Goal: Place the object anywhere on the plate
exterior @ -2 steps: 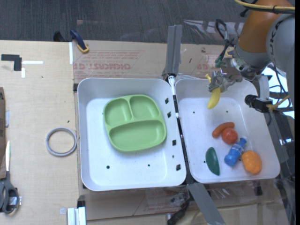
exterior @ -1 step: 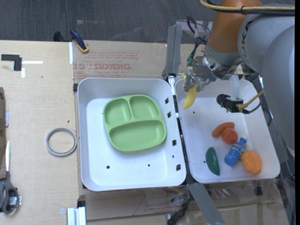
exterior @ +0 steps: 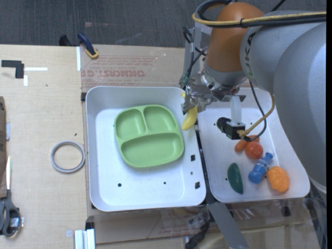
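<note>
**Carrying a yellow piece toward the green plate**

Hanging above the seam between the two white bins, with the gripper (exterior: 193,107) pointing down at the right rim of the left bin (exterior: 96,139). Pinching, as far as can be judged, a small yellow banana-like object (exterior: 189,119) between the fingers, closed narrowly on its upper end; dangling the rest of it below, tilted, clear of the bin floor. Holding it high probably to clear the two rims while crossing from one bin to the other.

Sitting just left of the dangling piece: the green plate (exterior: 149,136), three compartments, lying flat and slightly turned in the left bin, its right edge near the object but not under it. Needing, by the look of it, a short shift leftward before letting go, otherwise risking a drop onto bare bin floor beside the plate.

Lying in the right bin (exterior: 218,185), grouped toward its near right corner: an orange ball (exterior: 278,179), a red-orange piece (exterior: 253,150), a blue toy (exterior: 258,171), a dark green pod (exterior: 235,178). Resting on the counter (exterior: 41,113), well apart: a tape ring (exterior: 67,156).
</note>
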`<state>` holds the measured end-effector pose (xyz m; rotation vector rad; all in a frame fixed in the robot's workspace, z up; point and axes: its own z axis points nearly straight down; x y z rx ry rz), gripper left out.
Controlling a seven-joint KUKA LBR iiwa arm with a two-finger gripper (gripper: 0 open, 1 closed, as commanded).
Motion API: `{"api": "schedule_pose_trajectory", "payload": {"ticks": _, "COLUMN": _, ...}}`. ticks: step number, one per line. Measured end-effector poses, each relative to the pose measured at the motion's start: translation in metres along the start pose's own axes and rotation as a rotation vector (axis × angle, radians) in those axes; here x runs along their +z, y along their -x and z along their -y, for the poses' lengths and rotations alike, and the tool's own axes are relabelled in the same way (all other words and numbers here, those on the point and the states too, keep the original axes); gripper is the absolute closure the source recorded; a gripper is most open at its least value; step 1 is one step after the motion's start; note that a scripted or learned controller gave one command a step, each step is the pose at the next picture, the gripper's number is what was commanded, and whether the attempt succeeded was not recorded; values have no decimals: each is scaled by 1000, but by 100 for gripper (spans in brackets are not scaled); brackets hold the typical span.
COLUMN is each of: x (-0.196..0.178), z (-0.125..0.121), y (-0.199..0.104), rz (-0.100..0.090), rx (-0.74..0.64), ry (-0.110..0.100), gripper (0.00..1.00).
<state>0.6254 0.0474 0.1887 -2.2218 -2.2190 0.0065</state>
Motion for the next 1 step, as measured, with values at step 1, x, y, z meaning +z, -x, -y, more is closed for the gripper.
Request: {"api": "schedule_pose_trajectory", "payload": {"ticks": 1, "x": 0, "z": 0, "y": 0, "rz": 0, "rx": 1, "ry": 0, "gripper": 0}}
